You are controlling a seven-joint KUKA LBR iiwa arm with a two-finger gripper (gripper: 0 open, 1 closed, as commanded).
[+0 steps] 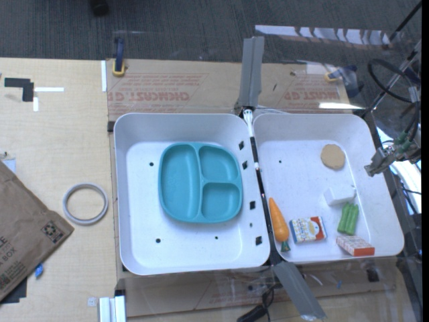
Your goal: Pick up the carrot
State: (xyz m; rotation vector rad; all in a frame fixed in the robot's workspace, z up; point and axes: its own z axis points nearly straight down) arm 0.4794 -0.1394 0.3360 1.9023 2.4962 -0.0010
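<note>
The orange carrot [278, 221] lies in the right bin [301, 136], against its left wall near the front, with its green end towards the front. A grey part of my gripper [378, 164] shows at the right rim of that bin, far to the right of the carrot and a little further back. Nothing lies between it and the carrot except other small items.
Beside the carrot sit a small colourful box [308, 229], a green item [348, 219], a red-and-white box [355, 246], a white block [340, 195] and a tan round cookie [333, 157]. The left bin [134, 200] holds a teal divided plate [201, 182]. A tape ring [85, 202] lies on the bench.
</note>
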